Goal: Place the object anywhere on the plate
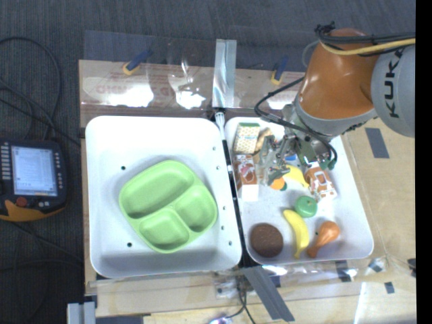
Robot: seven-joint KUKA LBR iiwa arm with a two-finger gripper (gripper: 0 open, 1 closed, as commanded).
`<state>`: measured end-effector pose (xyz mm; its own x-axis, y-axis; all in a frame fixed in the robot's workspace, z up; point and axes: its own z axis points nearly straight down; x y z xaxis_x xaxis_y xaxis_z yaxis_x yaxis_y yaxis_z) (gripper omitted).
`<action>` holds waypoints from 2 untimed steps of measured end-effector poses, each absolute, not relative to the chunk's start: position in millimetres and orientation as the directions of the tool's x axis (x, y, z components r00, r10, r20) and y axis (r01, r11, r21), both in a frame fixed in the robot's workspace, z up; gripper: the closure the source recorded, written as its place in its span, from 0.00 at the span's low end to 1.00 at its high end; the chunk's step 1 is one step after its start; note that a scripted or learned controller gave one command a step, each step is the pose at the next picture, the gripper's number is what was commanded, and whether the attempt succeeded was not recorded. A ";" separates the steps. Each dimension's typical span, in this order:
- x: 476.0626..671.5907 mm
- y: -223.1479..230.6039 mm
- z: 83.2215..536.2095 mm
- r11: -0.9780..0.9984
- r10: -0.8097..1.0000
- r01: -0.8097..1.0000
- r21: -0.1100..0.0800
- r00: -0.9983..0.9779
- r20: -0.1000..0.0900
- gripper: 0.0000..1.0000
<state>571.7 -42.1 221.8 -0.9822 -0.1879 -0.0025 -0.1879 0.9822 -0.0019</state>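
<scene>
The gripper (275, 159) hangs low in the far half of the right bin (358, 211), its metal parts mixed in among a cluster of small items, and whether it is open, closed or holding anything cannot be told from this slanting view. Above it the grey arm with its orange band (335, 73) reaches in from the right and covers the bin's far right corner.

Just left of the gripper, against the wall between the bins, lie a yellow-and-green packet (246, 138) at the far end and a brown-and-white carton (246, 174) nearer. Just right of the gripper is a small yellow piece (295, 176), and beyond that a red-and-white box (322, 184). Nearer still sits a green round cap-like object (306, 206), touching or almost touching the far end of a banana (297, 229). A dark brown round cookie-like item (266, 239) lies left of the banana at the near edge, and an orange pear-shaped toy (325, 235) lies right of it.

The green divided plate (169, 204) sits in the middle of the left bin (111, 154), well apart from the gripper, with nothing on it. A handheld control pendant (30, 177) rests off the bench at far left.
</scene>
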 end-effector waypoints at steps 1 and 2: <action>541.1 31.9 239.7 0.968 -0.252 -0.252 0.001 -0.968 -0.004 1.00; 523.4 96.2 259.9 0.969 -0.248 -0.248 0.001 -0.969 -0.004 1.00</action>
<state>523.4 96.2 259.9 -0.9688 -0.2479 -0.0045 -0.2480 0.9688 0.0014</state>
